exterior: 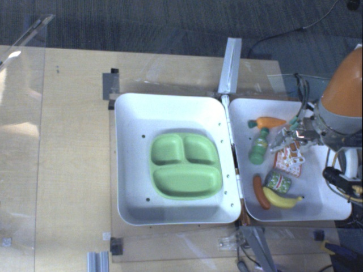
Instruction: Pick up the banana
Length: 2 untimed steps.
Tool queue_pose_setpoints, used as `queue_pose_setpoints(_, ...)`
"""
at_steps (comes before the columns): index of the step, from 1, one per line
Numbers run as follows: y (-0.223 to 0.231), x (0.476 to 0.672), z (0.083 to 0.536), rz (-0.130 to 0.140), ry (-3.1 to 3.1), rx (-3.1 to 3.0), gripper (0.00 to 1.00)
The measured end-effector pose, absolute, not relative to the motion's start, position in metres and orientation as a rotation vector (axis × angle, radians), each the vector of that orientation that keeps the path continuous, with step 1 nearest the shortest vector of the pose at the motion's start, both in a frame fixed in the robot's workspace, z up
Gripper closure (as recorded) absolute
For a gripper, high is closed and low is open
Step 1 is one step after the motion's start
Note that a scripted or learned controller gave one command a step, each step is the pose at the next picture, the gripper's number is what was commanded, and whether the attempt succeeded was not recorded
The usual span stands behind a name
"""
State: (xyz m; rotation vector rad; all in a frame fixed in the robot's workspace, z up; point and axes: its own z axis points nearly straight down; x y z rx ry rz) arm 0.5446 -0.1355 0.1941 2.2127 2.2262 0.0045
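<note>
We saw the banana near the front wall of the right bin, a red sausage touching its left end and a green can just behind it. The gripper hovered farther back over a printed packet, beside a green bottle and carrot; its fingers' state we could not tell.
</note>
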Motion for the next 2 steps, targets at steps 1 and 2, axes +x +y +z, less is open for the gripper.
queue_pose_setpoints(1, -0.112, 0.488, 0.101, 0.005, 2.315, 2.120, 0.00)
queue_pose_setpoints(2, -0.104, 0.607, 0.099, 0.006, 2.352, 2.075, 0.00)
